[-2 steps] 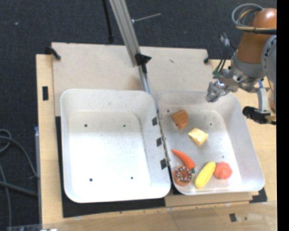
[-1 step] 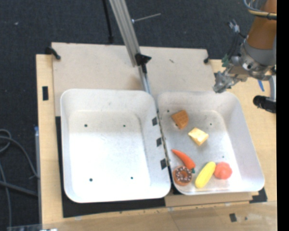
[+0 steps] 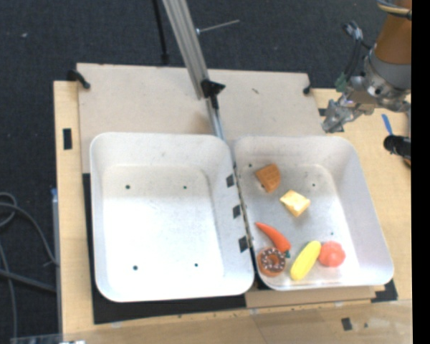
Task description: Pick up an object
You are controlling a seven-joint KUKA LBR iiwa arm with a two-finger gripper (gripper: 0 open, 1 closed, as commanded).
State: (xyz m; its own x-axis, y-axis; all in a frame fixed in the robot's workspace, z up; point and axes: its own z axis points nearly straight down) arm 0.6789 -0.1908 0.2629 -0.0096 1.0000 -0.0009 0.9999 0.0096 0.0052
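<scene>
Hovering claw: the gripper [image 3: 335, 120] hangs over the bench beyond the far right corner of the right bin [image 3: 358, 165], outside its rim, with nothing seen between its tips.
Claw state: cannot tell whether it is apart or together (it shows small and grey against the bench).
Arm: grey wrist with the orange band [image 3: 394, 38] above it, coming in at the upper right.
Nearest object: a brown block [image 3: 268, 178] lies in the far left part of the right bin, well apart from the claw.
Next object: a pale yellow wedge [image 3: 295, 203] sits just toward the near side of the brown block, close to the bin's middle.
Near-edge group: an orange carrot [image 3: 273, 236], a round brown doughnut-like piece [image 3: 272, 261], a yellow banana-like piece [image 3: 305, 259] and a red tomato-like piece [image 3: 332, 254] lie along the near side; the carrot's tip touches the doughnut piece.
Left bin [image 3: 107, 156]: white, side by side with the right one, their walls touching.
Metal rail [image 3: 186, 41]: slants from the top down to the gap between the bins.
</scene>
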